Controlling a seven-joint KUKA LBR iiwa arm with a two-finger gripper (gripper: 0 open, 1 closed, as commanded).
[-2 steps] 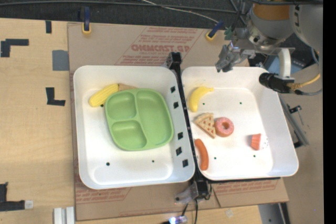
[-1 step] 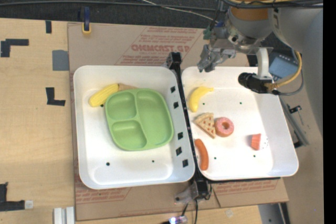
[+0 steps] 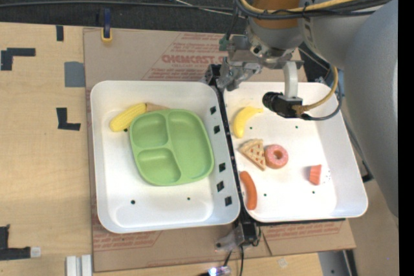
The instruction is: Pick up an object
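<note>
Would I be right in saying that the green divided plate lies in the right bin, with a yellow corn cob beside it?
Not quite: the camera view shows the green divided plate in the left bin, not the right one. The yellow corn cob does lie beside it, at its upper left.

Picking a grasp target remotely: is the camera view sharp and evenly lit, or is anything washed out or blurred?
Camera view: lighting is even with soft shadows; the right bin floor looks bright but the banana, donut and green tray stay readable; the arm looms large and slightly soft; the pincer is dark, its detail hard to read.
</note>
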